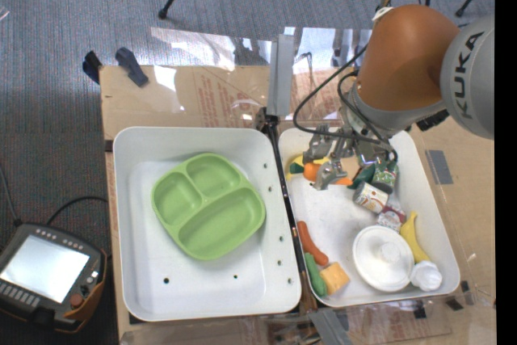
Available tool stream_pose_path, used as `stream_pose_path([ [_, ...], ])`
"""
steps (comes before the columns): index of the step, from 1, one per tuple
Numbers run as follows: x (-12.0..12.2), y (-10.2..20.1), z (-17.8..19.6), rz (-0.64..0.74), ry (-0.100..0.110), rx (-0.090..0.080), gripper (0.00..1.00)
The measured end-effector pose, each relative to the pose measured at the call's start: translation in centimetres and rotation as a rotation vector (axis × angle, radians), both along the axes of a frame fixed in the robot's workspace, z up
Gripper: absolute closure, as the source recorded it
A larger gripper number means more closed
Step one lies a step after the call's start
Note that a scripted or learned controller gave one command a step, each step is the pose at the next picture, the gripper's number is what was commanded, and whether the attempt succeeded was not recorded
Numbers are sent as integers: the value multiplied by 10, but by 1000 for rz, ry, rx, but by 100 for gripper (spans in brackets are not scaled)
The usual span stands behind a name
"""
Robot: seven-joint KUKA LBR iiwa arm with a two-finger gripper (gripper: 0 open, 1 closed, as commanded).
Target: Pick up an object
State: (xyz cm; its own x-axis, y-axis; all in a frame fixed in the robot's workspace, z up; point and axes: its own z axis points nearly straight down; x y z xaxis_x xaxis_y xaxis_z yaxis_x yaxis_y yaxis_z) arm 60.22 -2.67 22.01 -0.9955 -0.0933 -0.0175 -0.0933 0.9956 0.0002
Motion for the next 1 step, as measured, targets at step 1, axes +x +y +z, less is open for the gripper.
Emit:
stream_pose_path([
  [1,43,8,27,272,12,-3,100],
])
